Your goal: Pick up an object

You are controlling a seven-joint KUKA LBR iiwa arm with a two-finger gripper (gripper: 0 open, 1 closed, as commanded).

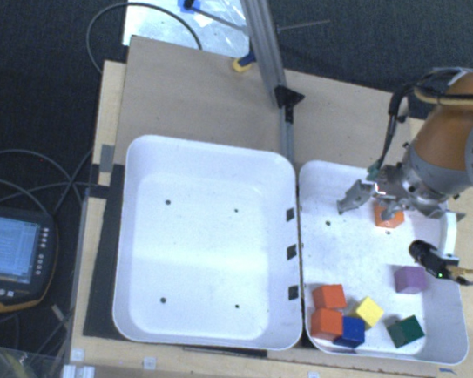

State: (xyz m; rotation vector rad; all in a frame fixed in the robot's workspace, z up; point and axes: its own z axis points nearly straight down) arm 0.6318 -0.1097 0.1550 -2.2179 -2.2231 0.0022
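Orange block (388,217) is seen in the right bin (460,345), near its back wall, right under the pincer (382,197). Whether the pincer is released or clenched cannot be told, as the block is partly hidden by it. The block could be pushed aside if the pincer is lowered off-center. Other blocks (350,315) are kept well apart, near the front.

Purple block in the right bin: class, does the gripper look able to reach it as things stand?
Probably yes. The purple block lies alone on the right bin floor, apart from the other blocks, with the gripper hovering nearby over the same bin.
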